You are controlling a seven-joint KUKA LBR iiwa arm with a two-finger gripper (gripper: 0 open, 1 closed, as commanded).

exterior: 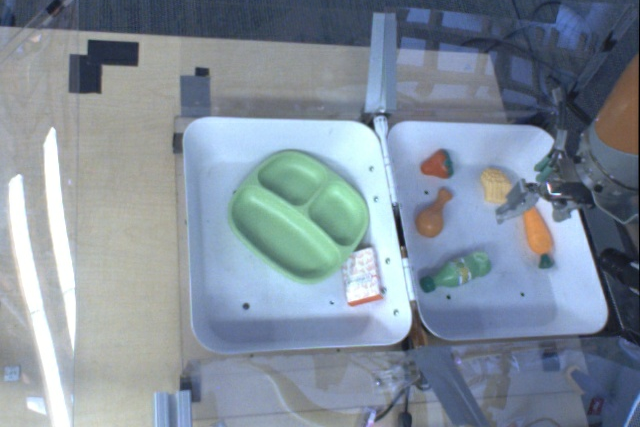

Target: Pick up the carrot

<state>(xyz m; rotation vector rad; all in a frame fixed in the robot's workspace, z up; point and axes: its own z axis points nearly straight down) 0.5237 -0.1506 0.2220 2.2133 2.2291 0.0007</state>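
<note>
Orange carrot (pixel 538 233): lay in my right bin (pixel 570 315), close to its right edge, green tip toward the near edge, resting on the floor.
My gripper (pixel 530 198): hung over the carrot's far end, at the right edge of that bin.
My jaws: I could not tell how far apart they stood; nothing sat visibly between them.
Corn (pixel 494 184): just left of my gripper.
Strawberry (pixel 436 163): near the far-left corner.
Chicken drumstick (pixel 433 214): left of centre.
Green bottle (pixel 456 271): toward the near edge.
Left bin (pixel 215 315): bore a green divided plate (pixel 298 213), with a small red-and-white carton (pixel 362 276) by the near-right corner.
</note>
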